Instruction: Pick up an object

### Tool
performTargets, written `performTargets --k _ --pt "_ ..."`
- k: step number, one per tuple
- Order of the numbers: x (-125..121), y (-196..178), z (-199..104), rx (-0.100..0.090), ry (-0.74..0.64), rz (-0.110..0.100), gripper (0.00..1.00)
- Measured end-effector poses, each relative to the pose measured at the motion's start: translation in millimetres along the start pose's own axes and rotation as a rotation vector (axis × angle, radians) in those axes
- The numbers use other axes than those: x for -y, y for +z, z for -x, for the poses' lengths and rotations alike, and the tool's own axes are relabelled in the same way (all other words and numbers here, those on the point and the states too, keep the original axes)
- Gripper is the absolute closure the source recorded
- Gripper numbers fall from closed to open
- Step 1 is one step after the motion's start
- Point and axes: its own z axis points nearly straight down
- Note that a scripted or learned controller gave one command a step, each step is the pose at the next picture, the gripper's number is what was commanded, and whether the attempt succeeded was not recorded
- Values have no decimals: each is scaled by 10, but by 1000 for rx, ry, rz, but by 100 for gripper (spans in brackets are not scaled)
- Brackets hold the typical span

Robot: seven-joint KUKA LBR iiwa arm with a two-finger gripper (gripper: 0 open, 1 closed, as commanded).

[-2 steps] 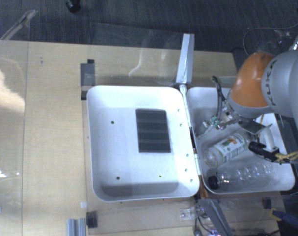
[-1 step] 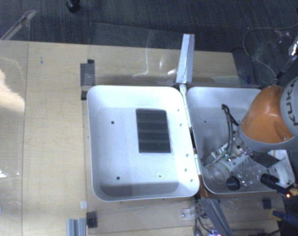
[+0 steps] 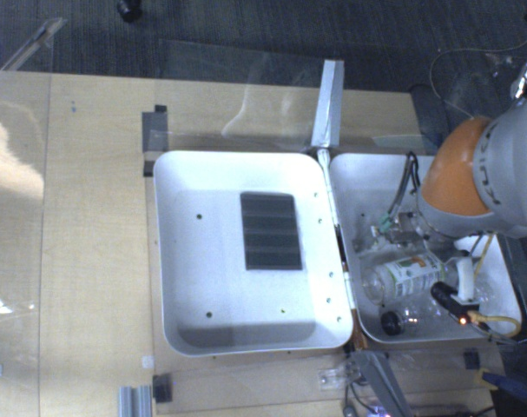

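Pale wooden bench (image 3: 81, 259) bearing two white bins (image 3: 185, 320) side by side.

Dark ribbed pad (image 3: 271, 231) in L bin (image 3: 172, 233)

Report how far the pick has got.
Done: the arm has reached over the right bin. In hand: the pincer is low among the clutter, next to a clear bottle; I cannot tell that it grips anything. Left: grasping and lifting an object. The left bin holds a dark slab.

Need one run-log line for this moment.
arm: over right bin | gripper: above clear plastic bottle | hold: unconfirmed | left bin: dark ribbed pad
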Motion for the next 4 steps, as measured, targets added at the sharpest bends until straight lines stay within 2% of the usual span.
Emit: performTargets --k 1,2,3,4 --pt "-579 16 -75 0 -61 -2 0" --pt "430 -457 508 1 -38 -3 0" --pt "527 -16 -109 2 -61 6 0" --pt "486 -143 -112 4 -63 17 100"
